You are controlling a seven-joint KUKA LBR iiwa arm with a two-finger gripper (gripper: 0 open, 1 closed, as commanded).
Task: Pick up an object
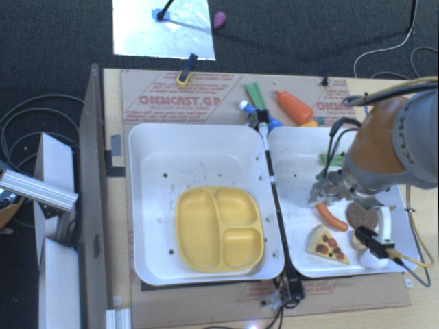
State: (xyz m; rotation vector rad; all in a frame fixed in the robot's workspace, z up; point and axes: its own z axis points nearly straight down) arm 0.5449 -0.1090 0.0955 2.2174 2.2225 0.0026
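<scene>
The right bin [295, 163] holds several toy foods. An orange sausage [331, 217] lies near its middle, with a pizza slice [328, 244] just in front of it. A brown round piece [358, 216] and a white piece [374, 258] sit at the right front, and a green item [331, 159] peeks out behind the arm. My gripper [324, 190] is low in this bin, just above and left of the sausage, and the wrist hides its tips. Nothing is visibly held.
A yellow divided plate [219, 227] lies in the left bin [158, 156]. Behind the bins on the cardboard are an orange carrot [295, 107], a green stick [254, 93] and a blue piece [248, 107]. A yellow and blue clip [185, 70] lies farther back.
</scene>
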